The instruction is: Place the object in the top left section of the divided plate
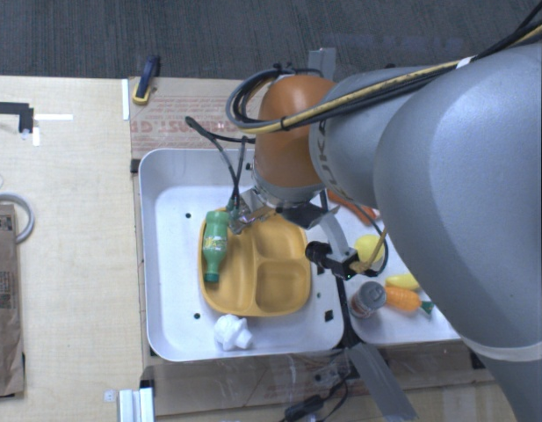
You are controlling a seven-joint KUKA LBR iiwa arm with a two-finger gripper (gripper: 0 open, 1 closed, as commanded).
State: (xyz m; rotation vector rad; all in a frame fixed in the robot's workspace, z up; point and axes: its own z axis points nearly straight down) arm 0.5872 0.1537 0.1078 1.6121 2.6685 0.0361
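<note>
While the grey arm fills the right side of the frame, we see its orange band hanging over the far edge of the left white bin, with black cables looping off it. We spot the gripper low over the far left corner of the yellow divided plate, right beside the cap end of a green bottle. We cannot tell how the tool stands, the wrist hides it. The green bottle lies lengthwise along the plate's left edge, partly on the rim, cap end far, base end near; we cannot tell whether it rests fully inside a section. The plate sits mid-bin, its larger near-right compartment bare. We note a crumpled white wad on the bin floor just near of the plate, apart from it. In the right bin we see a yellow lemon-like piece, a small grey can and an orange carrot-like toy close together, plus something orange-red poking out under the arm. On the wooden bench at left we see a brown paper bag, and at the far edge a blue-and-yellow tool.
</note>
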